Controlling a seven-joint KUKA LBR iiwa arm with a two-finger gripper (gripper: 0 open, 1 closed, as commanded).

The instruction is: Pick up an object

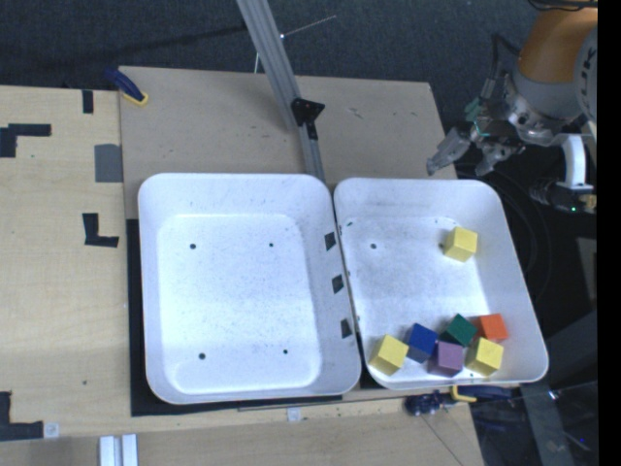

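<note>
Six small coloured cubes sit in the right white bin (505,260): five clustered along its near edge (441,346), one yellow cube (460,243) alone near its far right corner. Beyond that corner hovers the grey end effector (451,153); its grip state cannot be told.

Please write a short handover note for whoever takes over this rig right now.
Gripper: above the right bin's far right corner, holding nothing that can be seen.
Blocks: one yellow block alone near the right wall; yellow, blue, purple, green, orange and yellow clustered at the near edge.
Done: nothing picked.
Left: descend, grasp one block, lift.
</note>
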